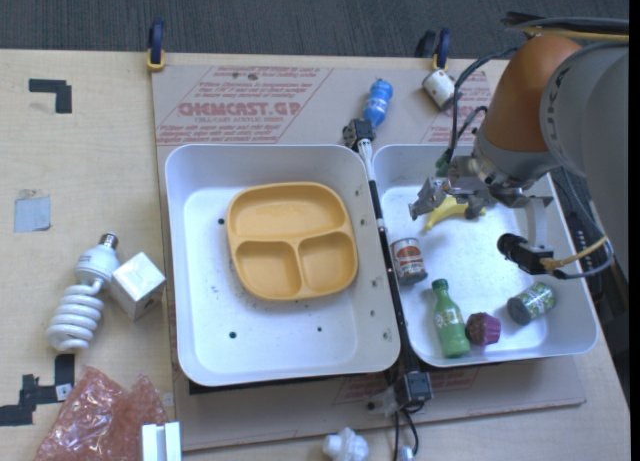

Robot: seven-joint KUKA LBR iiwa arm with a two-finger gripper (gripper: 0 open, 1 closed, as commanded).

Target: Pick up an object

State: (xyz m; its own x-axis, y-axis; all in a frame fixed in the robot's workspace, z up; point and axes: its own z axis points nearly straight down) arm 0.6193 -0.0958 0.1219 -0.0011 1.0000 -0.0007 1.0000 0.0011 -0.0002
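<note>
Yellow banana (447, 211) | right bin (570, 334) | directly beneath hand (440, 197), touching

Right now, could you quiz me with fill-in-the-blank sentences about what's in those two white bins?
The yellow tray has ___ compartments.
The green bottle lies in the ___ bin.
The claw hovers over a yellow ___.
The small can lies near the right bin's ___ wall.

Missing words: three; right; banana; left

A yellow banana (447, 211) lies in the right bin's upper part, partly hidden under the arm.
</note>
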